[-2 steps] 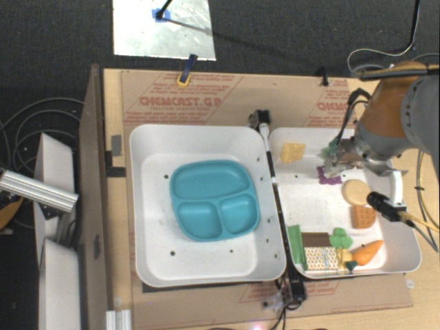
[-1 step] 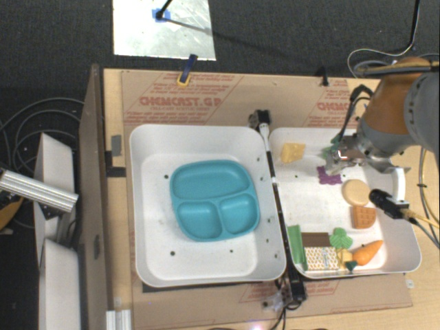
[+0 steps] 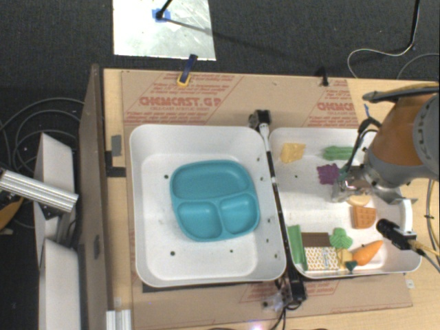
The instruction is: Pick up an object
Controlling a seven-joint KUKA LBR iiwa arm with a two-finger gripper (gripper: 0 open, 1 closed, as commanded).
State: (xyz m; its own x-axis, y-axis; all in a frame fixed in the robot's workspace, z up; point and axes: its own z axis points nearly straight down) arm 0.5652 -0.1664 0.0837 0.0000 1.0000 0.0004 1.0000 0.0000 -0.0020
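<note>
Across the brown board (image 3: 206,98) under both bins we read "CHEMCAST" in red. The left bin (image 3: 148,205) holds a teal tray (image 3: 213,199). In the right bin (image 3: 302,184), the gripper (image 3: 344,188) hangs beside a purple toy (image 3: 328,173); its grip we cannot tell.

Flat tan bench (image 3: 206,95) topped with printed cardboard, lettered in red. Bore two shallow white plastic bins side by side, touching: left bin (image 3: 148,184), right bin (image 3: 302,184). Yellow-and-blue clamp (image 3: 186,71) gripped the far edge.
</note>
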